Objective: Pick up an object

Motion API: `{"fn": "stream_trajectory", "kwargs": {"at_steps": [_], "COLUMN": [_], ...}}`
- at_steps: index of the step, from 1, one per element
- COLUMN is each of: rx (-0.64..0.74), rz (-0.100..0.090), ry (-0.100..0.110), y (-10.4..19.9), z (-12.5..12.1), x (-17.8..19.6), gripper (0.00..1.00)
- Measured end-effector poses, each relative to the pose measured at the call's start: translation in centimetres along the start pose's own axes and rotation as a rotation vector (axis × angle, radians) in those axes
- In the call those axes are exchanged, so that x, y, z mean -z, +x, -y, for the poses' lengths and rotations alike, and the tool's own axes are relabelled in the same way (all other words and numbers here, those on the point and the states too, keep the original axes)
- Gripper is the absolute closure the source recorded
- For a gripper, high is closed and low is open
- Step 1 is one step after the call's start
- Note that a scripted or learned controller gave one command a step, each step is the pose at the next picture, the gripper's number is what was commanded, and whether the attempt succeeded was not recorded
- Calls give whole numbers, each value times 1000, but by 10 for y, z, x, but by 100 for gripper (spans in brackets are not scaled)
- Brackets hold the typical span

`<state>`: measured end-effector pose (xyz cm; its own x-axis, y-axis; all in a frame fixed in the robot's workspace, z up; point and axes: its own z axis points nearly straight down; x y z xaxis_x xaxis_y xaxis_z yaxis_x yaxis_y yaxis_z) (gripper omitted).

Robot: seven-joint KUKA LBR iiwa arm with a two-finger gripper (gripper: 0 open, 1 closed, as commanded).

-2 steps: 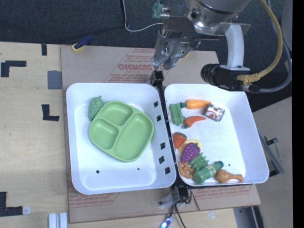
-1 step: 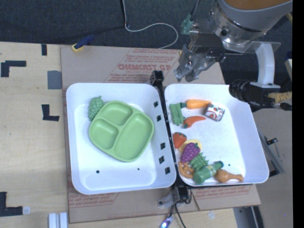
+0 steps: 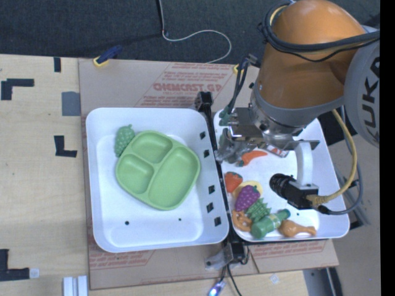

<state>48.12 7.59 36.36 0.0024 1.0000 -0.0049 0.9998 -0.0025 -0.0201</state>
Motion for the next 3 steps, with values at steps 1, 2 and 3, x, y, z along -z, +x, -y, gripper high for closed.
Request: {"fn": "stream_trajectory", "kwargs": {"at_steps": [1,2,3], "rx": [8,4,6], "rz": [-5,-3,-8], "ry": [-20,-16,-31], "y": [36,31,36], "z": [-2,-2,-1], "x": [28,9,119], "gripper": [100,100,100]}}
